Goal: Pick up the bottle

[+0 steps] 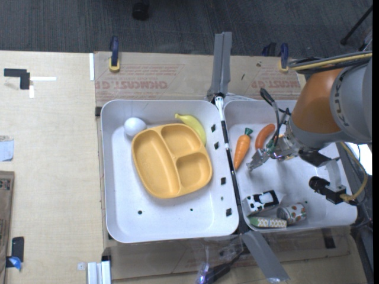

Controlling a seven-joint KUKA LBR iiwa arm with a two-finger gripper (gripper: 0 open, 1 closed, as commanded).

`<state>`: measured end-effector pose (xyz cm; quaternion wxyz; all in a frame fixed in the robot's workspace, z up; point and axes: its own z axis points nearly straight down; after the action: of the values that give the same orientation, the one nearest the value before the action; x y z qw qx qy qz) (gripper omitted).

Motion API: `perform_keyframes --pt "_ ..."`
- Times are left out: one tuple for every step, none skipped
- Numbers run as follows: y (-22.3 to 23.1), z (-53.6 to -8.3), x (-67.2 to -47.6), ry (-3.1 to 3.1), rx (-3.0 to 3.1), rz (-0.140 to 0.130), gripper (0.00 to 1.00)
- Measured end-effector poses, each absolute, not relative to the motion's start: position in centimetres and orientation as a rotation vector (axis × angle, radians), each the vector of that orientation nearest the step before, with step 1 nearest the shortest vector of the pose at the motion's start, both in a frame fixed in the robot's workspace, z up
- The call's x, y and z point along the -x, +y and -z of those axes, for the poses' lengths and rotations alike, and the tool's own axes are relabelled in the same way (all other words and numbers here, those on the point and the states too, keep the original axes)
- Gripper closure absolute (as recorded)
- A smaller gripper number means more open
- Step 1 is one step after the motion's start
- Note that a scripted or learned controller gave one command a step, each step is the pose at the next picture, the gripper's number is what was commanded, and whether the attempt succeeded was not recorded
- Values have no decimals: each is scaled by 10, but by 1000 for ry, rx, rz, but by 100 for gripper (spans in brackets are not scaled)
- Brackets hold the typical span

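The gripper is hung with slightly parted, empty fingers beside the carrot, because the bottle lies flat at 5 o'clock in the right bin.

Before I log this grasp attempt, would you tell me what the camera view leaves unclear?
- Pincer state: its fingers are too small and blurred, above the right bin.
- Bottle: lying at the bin's near wall, its label too small to read and its shape hard to separate from the clutter.
- Banana: partly hidden behind the yellow divided plate.
- Second orange item: partly covered by the arm's cables.
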<state>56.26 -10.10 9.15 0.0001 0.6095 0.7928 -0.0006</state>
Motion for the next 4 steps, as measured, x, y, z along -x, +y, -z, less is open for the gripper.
perform_keyframes --pt "-101 -92 -563 2490 -1915 2 0" --pt "-169 -193 -555 2613 -1741 2 0" --pt "-147 -112 -496 2768 -1454 -6 0" --pt "-109 -108 -490 3025 -647 10 0"
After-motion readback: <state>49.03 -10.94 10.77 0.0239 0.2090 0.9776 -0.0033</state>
